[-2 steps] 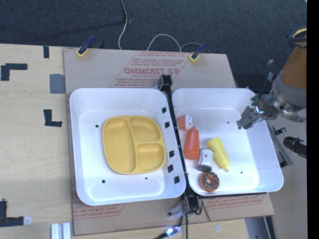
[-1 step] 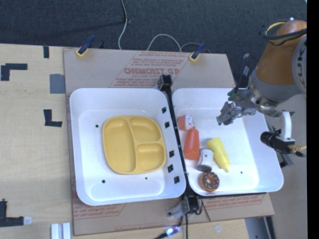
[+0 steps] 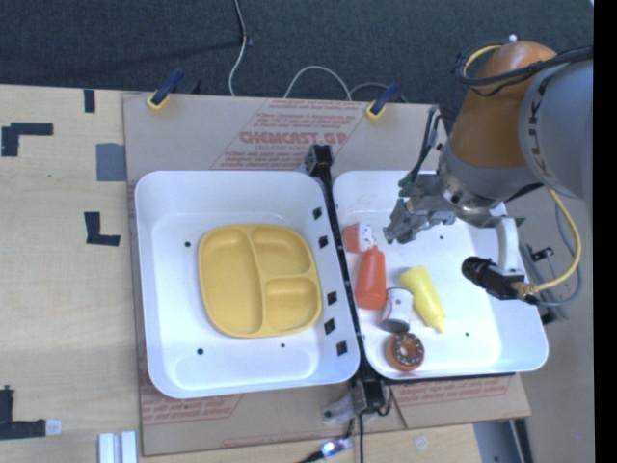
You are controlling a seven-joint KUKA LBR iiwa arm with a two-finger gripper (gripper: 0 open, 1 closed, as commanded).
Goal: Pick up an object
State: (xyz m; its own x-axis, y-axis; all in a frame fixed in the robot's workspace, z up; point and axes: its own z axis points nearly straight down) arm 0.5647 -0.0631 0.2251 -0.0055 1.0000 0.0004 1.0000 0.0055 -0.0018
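In the right bin [image 3: 501, 345] lie an orange bottle-shaped toy [image 3: 370, 278], a yellow banana-like piece [image 3: 424, 295], a small white and grey cup [image 3: 396, 309], a chocolate donut [image 3: 405, 352] and a small white and red block [image 3: 361, 236]. My gripper [image 3: 403, 228] hangs over the bin's upper middle, just right of the block and above the orange toy. I see nothing between its fingers.
The left bin [image 3: 164, 355] holds a yellow divided plate [image 3: 258, 280]. A black divider [image 3: 335, 258] runs between the two bins. A black cable fitting with a yellow cable [image 3: 494, 276] hangs over the right bin's right side. Cardboard [image 3: 289, 133] lies under both bins.
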